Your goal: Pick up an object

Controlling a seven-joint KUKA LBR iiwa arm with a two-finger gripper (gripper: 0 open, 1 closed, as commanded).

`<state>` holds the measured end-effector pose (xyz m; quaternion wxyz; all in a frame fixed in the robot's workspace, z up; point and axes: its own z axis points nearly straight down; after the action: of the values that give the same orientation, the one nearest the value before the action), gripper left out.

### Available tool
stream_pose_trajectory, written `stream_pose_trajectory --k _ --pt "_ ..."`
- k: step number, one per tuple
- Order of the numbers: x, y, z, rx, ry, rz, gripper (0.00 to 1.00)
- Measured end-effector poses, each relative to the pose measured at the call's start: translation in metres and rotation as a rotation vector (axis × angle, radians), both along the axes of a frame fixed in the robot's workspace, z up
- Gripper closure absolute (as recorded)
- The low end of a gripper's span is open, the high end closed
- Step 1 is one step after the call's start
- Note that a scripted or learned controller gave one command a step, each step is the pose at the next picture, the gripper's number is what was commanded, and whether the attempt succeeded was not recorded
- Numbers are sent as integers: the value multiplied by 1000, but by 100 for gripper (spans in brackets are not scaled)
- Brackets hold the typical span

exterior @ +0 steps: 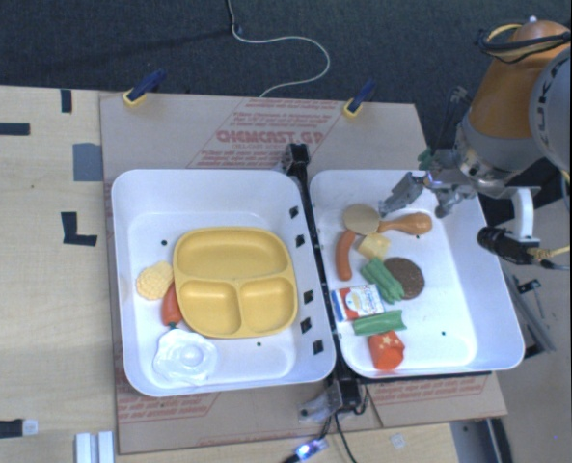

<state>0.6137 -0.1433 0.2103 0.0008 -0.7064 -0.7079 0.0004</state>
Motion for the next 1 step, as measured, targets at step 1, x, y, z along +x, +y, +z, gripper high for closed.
stream_pose_trajectory --k 1 --pt "-2 0 -43 -1 3 0 0"
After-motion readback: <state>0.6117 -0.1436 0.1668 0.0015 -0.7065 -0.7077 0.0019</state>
